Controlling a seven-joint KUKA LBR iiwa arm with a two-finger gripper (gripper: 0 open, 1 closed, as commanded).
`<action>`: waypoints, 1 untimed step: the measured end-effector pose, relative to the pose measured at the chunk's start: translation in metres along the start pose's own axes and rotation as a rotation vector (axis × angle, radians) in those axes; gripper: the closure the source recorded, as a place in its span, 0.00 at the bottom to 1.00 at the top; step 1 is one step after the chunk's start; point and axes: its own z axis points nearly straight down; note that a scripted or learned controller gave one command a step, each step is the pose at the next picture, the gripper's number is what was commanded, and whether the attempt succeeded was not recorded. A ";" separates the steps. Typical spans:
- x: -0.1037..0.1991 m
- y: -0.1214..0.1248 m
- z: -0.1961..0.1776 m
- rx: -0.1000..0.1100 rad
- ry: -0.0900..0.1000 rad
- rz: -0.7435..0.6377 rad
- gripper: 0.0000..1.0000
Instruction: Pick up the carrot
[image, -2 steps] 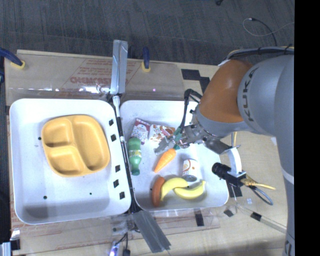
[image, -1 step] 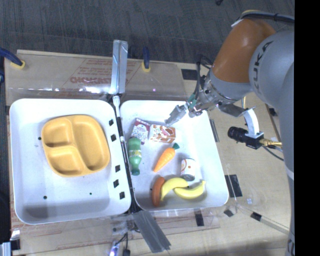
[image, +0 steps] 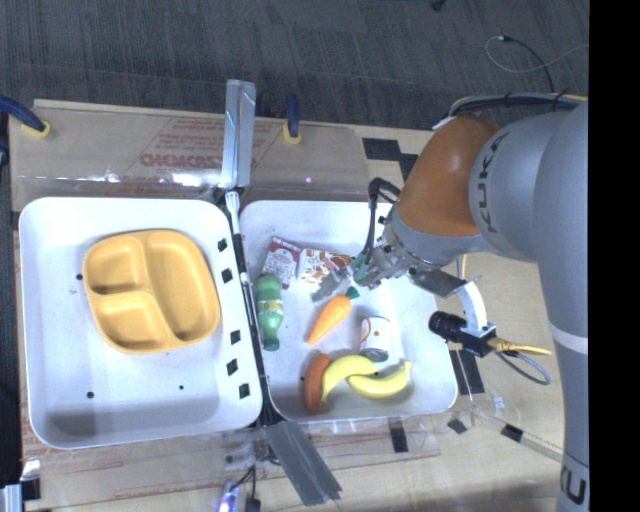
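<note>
The orange carrot (image: 329, 319) lies at a slant in the middle of the right bin (image: 425, 395), its green top pointing up and to the right. My gripper (image: 352, 279) hangs low over the bin, right at the carrot's top end and partly over the snack packet (image: 303, 263). The arm's orange band and grey wrist hide the bin's upper right part. The carrot rests on the bin floor.
Left of the carrot lies a green bottle (image: 268, 309). Below it are a banana (image: 368, 379), a red-orange fruit (image: 315, 381) and a small white can (image: 376, 335). The left bin (image: 45, 390) holds a yellow divided plate (image: 150, 290).
</note>
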 end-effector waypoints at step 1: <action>-0.015 -0.001 0.079 -0.001 0.000 -0.120 0.00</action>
